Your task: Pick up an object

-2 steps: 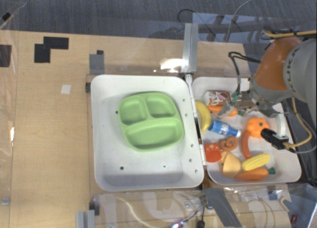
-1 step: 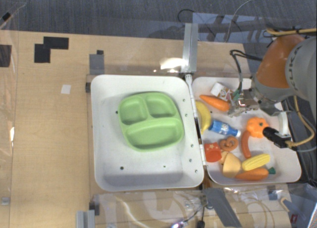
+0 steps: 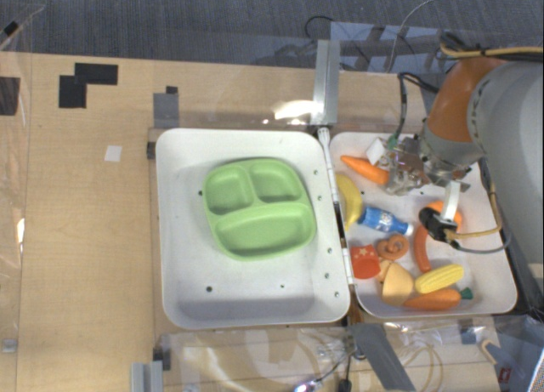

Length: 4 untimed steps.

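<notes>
Two shallow white plastic bins sit side by side on the pale wooden bench (image 3: 76,237). The left white bin (image 3: 183,297) holds a light green divided plastic tray (image 3: 257,207) with three compartments, lying flat near the bin's centre.

The right white bin (image 3: 501,292) holds a cluster of toy food items. An orange plastic carrot (image 3: 364,168) lies near the upper left of this bin. A yellow plastic banana (image 3: 348,197) lies along the left wall, with a blue and white bottle-shaped item (image 3: 382,219) just beside it. Below are a red flat piece (image 3: 365,262), a small brown ring-shaped item (image 3: 392,247), a red sausage-shaped item (image 3: 421,251), a tan wedge (image 3: 396,282), a yellow corn cob (image 3: 439,278) and a second orange carrot (image 3: 435,300) at the lower edge.

The grey arm with its orange band (image 3: 455,105) reaches in from the right. The gripper (image 3: 406,171) is low in the upper part of the right bin, just beside the upper carrot's thick end. Whether its fingers are open or closed cannot be told from this view, and no item is visibly between them
</notes>
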Each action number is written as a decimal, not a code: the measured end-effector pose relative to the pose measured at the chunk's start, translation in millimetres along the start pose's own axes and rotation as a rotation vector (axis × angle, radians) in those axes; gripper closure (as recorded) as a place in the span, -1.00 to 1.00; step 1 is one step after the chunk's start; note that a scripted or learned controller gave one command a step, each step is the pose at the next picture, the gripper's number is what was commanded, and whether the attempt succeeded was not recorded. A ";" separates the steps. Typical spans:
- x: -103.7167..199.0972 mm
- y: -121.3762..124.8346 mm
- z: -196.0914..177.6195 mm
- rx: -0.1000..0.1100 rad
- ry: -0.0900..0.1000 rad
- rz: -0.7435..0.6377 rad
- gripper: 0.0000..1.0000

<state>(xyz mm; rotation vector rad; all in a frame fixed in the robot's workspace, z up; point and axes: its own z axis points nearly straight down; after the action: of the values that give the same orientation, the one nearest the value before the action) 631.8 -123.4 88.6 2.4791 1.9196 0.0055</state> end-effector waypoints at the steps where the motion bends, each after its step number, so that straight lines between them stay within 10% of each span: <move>1: 0.1 0.4 0.0 -0.002 0.001 0.000 -1.00; 2: 33.4 18.2 3.5 0.053 -0.018 0.039 -1.00; 3: -28.0 22.0 1.3 0.006 -0.001 0.076 -1.00; 4: -47.4 42.6 1.8 0.046 0.001 -0.178 -1.00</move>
<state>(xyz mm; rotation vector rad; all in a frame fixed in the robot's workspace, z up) 661.2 -180.0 87.2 2.3253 2.1570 -0.0385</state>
